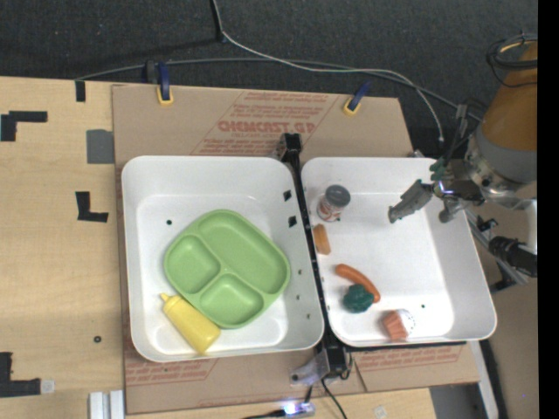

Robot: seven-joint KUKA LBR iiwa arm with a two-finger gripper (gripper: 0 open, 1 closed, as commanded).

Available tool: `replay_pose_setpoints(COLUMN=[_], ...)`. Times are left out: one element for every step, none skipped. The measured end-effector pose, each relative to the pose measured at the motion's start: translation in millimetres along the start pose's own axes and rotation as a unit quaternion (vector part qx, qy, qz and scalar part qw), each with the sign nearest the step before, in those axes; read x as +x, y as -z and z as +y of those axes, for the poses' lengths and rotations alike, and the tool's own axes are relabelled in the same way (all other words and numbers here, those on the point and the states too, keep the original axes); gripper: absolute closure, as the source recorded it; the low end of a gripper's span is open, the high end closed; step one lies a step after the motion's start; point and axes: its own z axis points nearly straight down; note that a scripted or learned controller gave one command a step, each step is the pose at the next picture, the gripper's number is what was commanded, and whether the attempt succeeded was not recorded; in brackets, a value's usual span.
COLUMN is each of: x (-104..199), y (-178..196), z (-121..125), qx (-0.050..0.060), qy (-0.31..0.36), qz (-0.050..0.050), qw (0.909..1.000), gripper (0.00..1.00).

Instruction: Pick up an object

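Camera view: Two white bins sit side by side on the counter. The left bin [140,234] holds a green divided plate [227,267] near its middle and a yellow mustard bottle [189,323] at its near left corner, touching the plate's rim.

The right bin [454,260] holds the candidate objects. A small jar with a grey lid [333,202] stands near the far left corner. An orange piece [321,239] lies just beside the left wall. An orange carrot-like item [357,278] lies near the bin's middle, touching a dark green object [356,299] on its near side. A pinkish block [397,324] rests close to the near edge.

The arm enters over the right bin's far right corner. The tool [415,203] sits above the far right part of that bin, with nothing between its fingers. Whether the fingers are set wide or narrow cannot be determined at this angle.

Step in hand, as judged: approach; no object has been selected or contacted. The next move calls for travel toward the bin's near left area, alignment over a single item, then descent. The touching carrot and green object present a risk of a fouled grasp; the pinkish block stands apart and is the cleaner target.
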Motion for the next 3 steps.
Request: replay_pose_setpoints(x=[-4,-10,-2], y=[-45,-104,-151], z=[-4,2,-3], qx=[0.002,0.002,0.002], qy=[-0.001,-0.001,-0.001], qz=[0.000,0.000,0.000], qw=[1.0000,1.0000,1.0000], gripper=[0.00,0.00,0.00])
